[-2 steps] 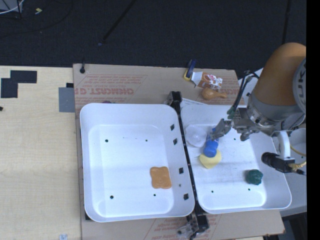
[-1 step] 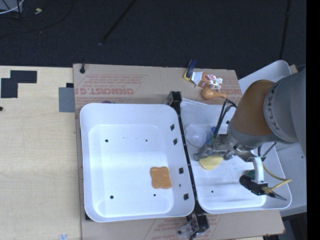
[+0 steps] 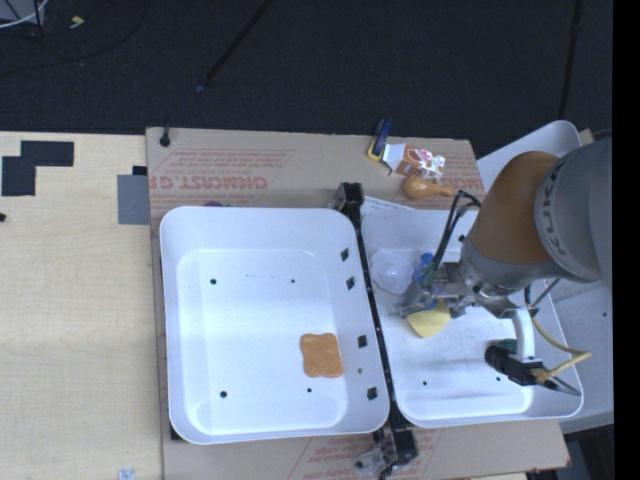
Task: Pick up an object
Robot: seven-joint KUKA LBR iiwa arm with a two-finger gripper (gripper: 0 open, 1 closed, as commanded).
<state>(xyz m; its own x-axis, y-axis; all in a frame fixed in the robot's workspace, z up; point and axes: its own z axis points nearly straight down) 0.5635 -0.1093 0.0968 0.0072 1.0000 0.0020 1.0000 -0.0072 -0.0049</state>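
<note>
Lying pale yellow, rounded and wedge-like, yellow object (image 3: 429, 322) in right bin (image 3: 470, 408), under hand (image 3: 437, 296); hand state impossible to tell.

Right bin (image 3: 470, 408) (far side) behind arm (image 3: 530, 218)

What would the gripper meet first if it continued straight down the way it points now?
Most likely the yellow object lying in the right bin, just under the gripper. Depth is unclear from this slanted view, so it may already be touching it.
</note>
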